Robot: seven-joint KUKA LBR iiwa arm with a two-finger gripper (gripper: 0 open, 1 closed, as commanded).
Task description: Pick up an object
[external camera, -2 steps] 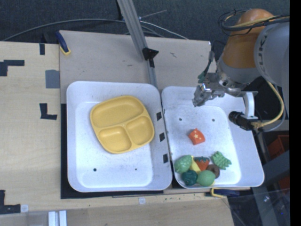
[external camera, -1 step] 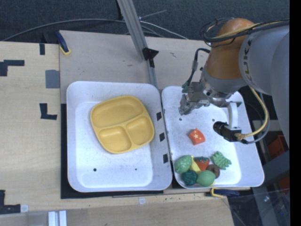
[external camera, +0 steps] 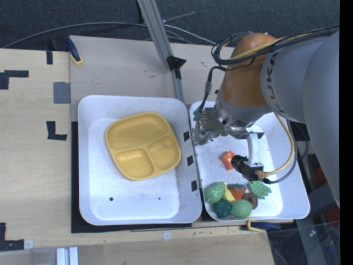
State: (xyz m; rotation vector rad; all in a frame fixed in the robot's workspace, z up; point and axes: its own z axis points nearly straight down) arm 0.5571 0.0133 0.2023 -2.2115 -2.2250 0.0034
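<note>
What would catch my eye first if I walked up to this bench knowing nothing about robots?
Probably the bulky grey arm with its orange band, reaching in from the right over the right-hand white bin. Next, the yellow plastic three-compartment plate lying alone in the left white bin. Then the cluster of small colourful toy foods, green, yellow and orange, at the right bin's near edge, with a small orange piece apart just above it.

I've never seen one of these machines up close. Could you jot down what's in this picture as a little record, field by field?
arm: grey, orange band, reaching in from the right
gripper: low over the right bin's upper left part
left bin: holds a yellow divided tray
right bin: small orange piece near the middle
toy pile: green, dark green, orange and yellow pieces clustered at the right bin's near edge
held object: none seen
</note>
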